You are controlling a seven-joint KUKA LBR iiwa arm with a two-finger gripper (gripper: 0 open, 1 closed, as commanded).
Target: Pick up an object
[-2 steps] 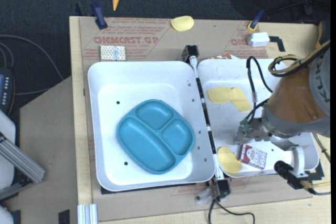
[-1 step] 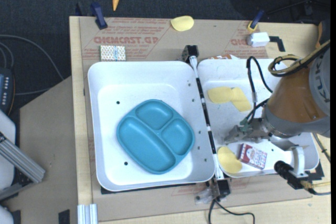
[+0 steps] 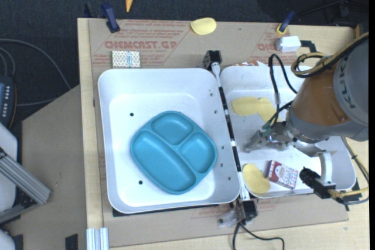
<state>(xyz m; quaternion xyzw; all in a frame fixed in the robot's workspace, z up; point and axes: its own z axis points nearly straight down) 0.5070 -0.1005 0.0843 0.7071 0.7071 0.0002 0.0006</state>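
The bench (image 3: 146, 38) carries two white bins side by side. The left bin (image 3: 117, 91) has a big blue divided plate (image 3: 173, 151) sitting in it, well clear of the action. The grey arm (image 3: 328, 102) comes in over the right bin (image 3: 249, 76), and its claw (image 3: 258, 142) hangs low near the bin's middle, close to the divider wall. Can't tell from this angle whether the claw is spread or closed, and nothing visibly sits in it. Nearest candidates: a yellow chip-like piece (image 3: 251, 106) just beyond the claw toward the bin's far end, its long axis running across the bin, and a small red-and-white box (image 3: 282, 175) on the near side beside a second yellow piece (image 3: 255, 178). My guess is the far piece is the easier reach.
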